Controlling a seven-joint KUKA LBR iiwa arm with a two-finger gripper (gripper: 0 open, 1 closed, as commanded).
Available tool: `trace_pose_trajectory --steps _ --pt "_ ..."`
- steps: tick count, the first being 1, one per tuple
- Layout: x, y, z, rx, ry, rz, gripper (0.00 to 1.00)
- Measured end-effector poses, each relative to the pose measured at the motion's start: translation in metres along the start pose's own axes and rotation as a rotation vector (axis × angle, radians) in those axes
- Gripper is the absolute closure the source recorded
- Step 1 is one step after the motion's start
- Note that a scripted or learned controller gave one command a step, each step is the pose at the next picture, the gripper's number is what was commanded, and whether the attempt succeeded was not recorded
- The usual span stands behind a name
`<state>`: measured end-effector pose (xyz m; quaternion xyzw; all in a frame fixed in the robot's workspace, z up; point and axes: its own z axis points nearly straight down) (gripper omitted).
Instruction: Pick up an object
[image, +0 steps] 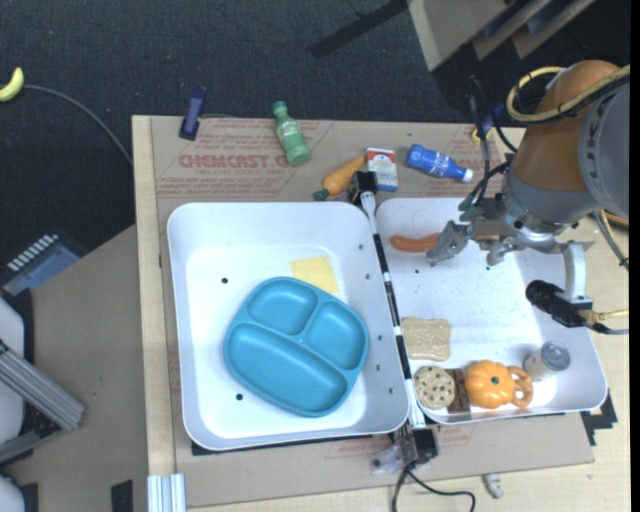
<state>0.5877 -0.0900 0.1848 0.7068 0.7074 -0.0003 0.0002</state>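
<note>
The gripper (468, 240) hangs low over the far end of the right bin (590, 385), its 2 fingers spread apart with nothing between them. Just to its left lies a hot dog (412, 241), the nearest thing to grasp, so the arm appears poised for a pick there. The other candidates sit well apart along the near wall: a slice of bread (427, 338), a cookie (434, 386) and a small orange pumpkin (494, 385) (these 2 nearly touching). The left bin (185, 250) holds a blue divided plate (295, 345) and a yellow cheese slice (316, 272) beside it.
</note>
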Motion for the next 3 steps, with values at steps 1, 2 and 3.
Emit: trace_pose_trajectory --steps 1,2,3 --pt "-0.076 -0.11 0.066 0.002 0.0 0.003 0.0" --pt "-0.06 -0.068 0.016 -0.002 0.0 -0.001 0.0" --pt "-0.009 -0.016 0.1 0.0 0.001 -0.001 0.0"
